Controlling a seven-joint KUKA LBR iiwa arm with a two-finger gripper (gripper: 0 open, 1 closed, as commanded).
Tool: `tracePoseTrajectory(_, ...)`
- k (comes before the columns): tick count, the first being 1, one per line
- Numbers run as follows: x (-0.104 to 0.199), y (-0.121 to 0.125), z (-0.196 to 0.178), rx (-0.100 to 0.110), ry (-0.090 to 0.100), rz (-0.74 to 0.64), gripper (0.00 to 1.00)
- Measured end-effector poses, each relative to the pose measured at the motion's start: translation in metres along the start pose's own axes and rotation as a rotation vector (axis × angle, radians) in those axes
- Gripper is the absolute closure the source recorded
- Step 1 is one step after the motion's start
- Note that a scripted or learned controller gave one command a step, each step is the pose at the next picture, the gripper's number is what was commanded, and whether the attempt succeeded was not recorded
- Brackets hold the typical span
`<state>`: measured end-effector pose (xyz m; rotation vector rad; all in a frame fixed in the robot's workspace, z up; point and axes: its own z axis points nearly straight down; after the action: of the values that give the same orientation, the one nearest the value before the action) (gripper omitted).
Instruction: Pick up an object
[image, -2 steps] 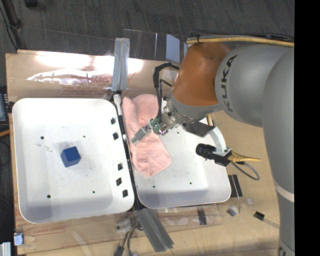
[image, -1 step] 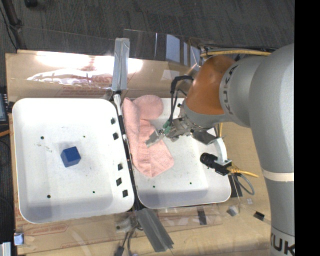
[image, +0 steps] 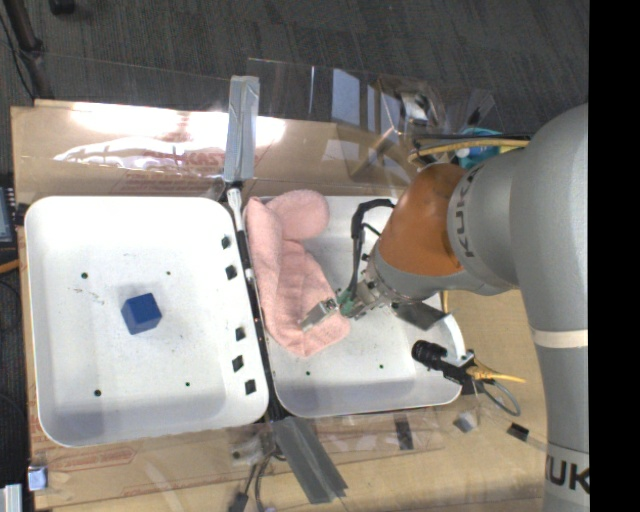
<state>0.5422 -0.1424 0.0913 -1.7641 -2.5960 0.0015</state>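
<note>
The left bin (image: 60, 300) holds a small blue cube (image: 142, 312), which sits alone on the white floor, left of the bin's middle and well apart from every wall. A row of black clips (image: 240, 330) runs down the seam where the two bins meet, and a strip of grey tape (image: 241, 125) rises from the far end of that seam onto the clear sheet behind. Just right of the seam, in the right bin (image: 340, 400), lies a pink cloth (image: 290, 270), crumpled and long, stretching from the far wall toward the near side along the bin's left part; its far end is bunched into a rounded lump and its near end tapers to a fold. The gripper (image: 325, 311) is at the right edge of that near fold, its metal tips touching the cloth, but whether the fingers are spread or closed on the fabric cannot be told from this angle. Behind it the orange band (image: 425, 235) and the big grey arm (image: 545, 200) fill the right side, with a black cable (image: 357, 225) looping near the wrist.
</note>
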Motion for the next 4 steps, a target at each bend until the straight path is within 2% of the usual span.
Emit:
tracePoseTrajectory(1, 0.006, 0.094, -0.001, -0.001, -0.002, 0.021, 0.00)
tracePoseTrajectory(2, -0.002, 0.014, -0.001, 0.000, 0.000, -0.030, 0.00)
tracePoseTrajectory(3, -0.011, 0.095, -0.001, -0.001, -0.001, 0.117, 0.00)
tracePoseTrajectory(4, -0.010, 0.096, -0.011, 0.000, -0.001, 0.111, 1.00)
